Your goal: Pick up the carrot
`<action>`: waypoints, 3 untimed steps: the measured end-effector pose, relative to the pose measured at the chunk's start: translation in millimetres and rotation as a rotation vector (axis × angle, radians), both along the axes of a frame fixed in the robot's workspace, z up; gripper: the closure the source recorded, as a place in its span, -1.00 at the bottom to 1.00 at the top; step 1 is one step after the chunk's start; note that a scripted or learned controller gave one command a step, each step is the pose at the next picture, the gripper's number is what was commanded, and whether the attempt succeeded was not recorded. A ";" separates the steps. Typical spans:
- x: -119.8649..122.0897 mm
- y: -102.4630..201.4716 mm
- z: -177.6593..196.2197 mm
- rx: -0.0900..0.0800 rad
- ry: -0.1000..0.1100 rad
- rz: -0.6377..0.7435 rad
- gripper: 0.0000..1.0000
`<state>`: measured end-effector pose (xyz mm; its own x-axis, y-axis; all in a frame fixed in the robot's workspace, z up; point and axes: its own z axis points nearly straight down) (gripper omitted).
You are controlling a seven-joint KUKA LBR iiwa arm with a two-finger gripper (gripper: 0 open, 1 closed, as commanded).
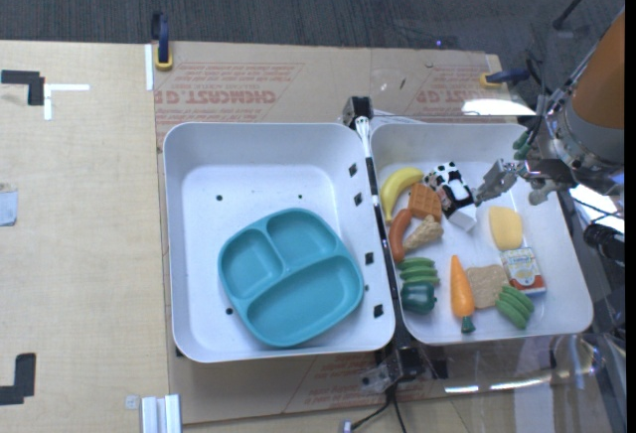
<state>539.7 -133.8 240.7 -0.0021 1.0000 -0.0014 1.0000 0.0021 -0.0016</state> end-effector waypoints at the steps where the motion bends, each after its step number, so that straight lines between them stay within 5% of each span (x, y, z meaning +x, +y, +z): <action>1: -18.9 -5.3 -148.8 0.001 -0.003 0.062 -1.00; 2: -61.6 32.1 -149.0 0.002 -0.001 -0.025 -1.00; 3: -59.9 30.9 -140.5 0.002 -0.003 -0.031 1.00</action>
